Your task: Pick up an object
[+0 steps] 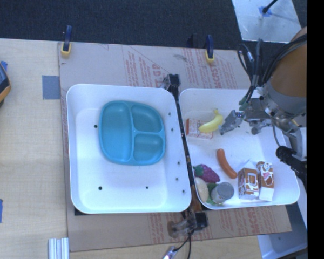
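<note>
Both white bins sit side by side: the left bin (81, 193) holds a blue divided plate (132, 132). Inside the right bin (283, 198) lie two cartons (256, 182), a sausage (226, 163) and a banana (211, 123). Just beside the banana is the gripper (230, 122); whether it is clenched I cannot tell.

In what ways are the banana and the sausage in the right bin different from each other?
The banana is yellow; the sausage is orange-red. The banana is curved and lies near the bin's far side, close to the gripper; the sausage is nearly straight and lies nearer the middle, well apart from the gripper. Both are small, elongated toy foods resting on the floor of the right bin.
</note>
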